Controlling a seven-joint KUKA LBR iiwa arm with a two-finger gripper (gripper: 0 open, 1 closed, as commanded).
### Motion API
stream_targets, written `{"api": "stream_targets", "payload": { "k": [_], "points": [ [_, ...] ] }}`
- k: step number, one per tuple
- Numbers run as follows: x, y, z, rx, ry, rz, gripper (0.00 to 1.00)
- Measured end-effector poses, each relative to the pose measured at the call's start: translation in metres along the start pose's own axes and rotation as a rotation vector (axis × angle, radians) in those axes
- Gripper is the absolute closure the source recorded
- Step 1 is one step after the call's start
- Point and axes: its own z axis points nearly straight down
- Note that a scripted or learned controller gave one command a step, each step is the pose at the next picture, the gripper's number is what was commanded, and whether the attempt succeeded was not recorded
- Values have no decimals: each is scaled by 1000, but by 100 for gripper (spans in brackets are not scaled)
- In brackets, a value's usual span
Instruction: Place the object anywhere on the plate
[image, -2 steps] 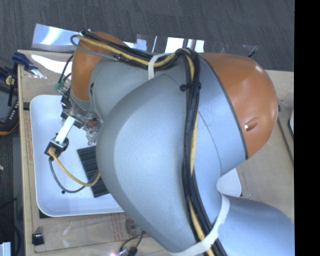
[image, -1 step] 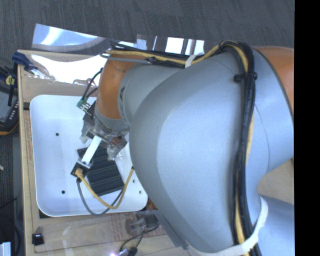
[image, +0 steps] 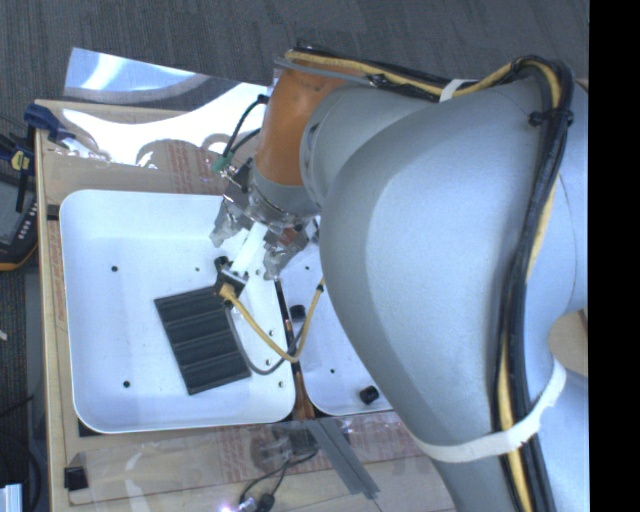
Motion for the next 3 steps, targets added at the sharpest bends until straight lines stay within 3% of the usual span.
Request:
{"api": "stream_targets", "payload": {
  "k": [1, 2, 3],
  "points": [
    [-40, -123, 40, 3, -5, 122, 0],
    [9, -175, 102, 3, -7, 417, 0],
    [41, -200, 101, -1, 0, 572, 0]
  ]
}}
